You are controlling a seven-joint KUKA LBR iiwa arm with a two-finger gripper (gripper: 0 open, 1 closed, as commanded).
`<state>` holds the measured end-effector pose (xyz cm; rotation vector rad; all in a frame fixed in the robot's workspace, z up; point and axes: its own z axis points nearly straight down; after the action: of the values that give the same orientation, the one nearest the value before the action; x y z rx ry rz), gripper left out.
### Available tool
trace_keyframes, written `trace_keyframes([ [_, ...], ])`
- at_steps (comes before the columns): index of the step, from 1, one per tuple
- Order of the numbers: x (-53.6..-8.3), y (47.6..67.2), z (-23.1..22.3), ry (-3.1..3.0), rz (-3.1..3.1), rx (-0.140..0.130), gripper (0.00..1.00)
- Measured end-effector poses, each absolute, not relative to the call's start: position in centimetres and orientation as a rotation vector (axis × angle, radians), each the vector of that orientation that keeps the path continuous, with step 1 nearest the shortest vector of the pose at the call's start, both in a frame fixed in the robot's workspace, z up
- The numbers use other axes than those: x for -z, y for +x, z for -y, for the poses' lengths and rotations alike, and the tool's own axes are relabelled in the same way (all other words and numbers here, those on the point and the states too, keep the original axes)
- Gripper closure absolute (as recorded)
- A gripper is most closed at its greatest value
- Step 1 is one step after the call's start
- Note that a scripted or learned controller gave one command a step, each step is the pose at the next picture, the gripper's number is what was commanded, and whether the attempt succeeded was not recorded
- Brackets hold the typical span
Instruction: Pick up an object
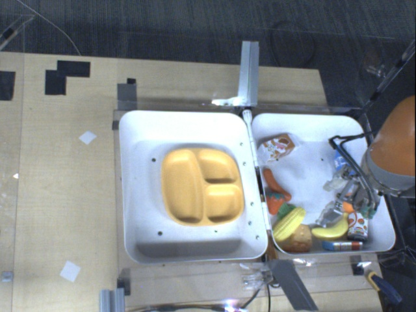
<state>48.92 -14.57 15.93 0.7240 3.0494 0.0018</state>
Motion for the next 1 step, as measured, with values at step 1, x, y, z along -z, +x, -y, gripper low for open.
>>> trace_keyframes([
  [1,-9.00,59.12,14.27,0.702,-3.045,-0.002,0.00],
])
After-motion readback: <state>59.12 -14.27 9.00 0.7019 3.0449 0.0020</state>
